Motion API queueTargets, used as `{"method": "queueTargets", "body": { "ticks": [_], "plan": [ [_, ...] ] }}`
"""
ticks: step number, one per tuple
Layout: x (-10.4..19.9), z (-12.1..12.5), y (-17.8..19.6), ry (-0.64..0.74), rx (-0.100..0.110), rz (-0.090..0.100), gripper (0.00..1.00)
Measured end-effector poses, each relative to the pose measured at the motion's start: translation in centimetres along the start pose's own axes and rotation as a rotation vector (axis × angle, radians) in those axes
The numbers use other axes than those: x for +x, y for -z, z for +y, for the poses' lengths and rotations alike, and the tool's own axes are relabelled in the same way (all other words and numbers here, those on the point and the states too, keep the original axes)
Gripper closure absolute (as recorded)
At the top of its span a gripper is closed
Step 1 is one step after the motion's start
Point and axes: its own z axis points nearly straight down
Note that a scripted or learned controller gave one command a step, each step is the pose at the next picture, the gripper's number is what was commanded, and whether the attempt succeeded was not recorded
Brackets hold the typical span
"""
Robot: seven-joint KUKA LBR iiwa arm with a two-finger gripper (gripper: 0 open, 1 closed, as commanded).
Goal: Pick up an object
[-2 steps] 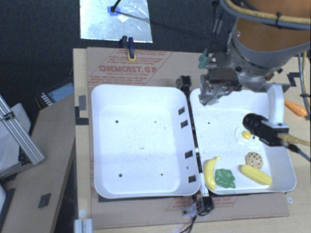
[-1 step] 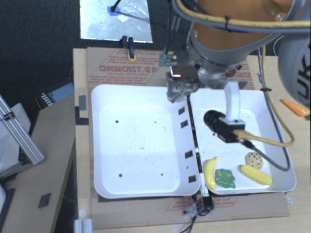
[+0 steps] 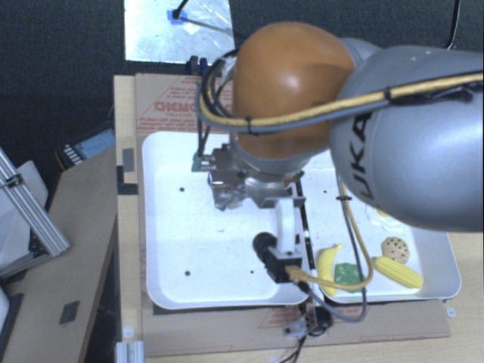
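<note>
Objects: a banana (image 3: pixel 327 267), a green block (image 3: pixel 348 273), a corn cob (image 3: pixel 399 272) and a cookie (image 3: pixel 394 249) lie clustered in the right bin (image 3: pixel 446 267), lower right of the frame.
Banana axis: roughly up-down in the frame, standing along the bin's left wall; the corn cob runs slantwise, upper left to lower right.
Claw: the claw (image 3: pixel 231 195) sits at centre frame over the left bin (image 3: pixel 174 225), largely hidden under the orange band (whether it is released or clenched I cannot tell).
Key relation: every object lies to the lower right of the claw, across the wall between the bins; the banana is nearest to it.
Arm pose: the arm reaches in from the right, wrist pointing down at the left bin's floor.
Judgement: the next move would likely need a shift toward lower right before any descent.
Surroundings: cardboard (image 3: pixel 170 112) lies under the bins on the worktop.
</note>
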Motion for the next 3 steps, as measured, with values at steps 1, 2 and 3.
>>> {"method": "queueTargets", "body": {
  "ticks": [1, 2, 3],
  "plan": [
    [-5.1, 0.2, -3.7, -0.012, -0.008, 0.002, 1.00],
    [-4.7, 0.3, -2.4, -0.007, -0.013, 0.005, 1.00],
    [-12.6, 5.0, -0.7, -0.015, -0.016, 0.001, 1.00]
  ]
}}
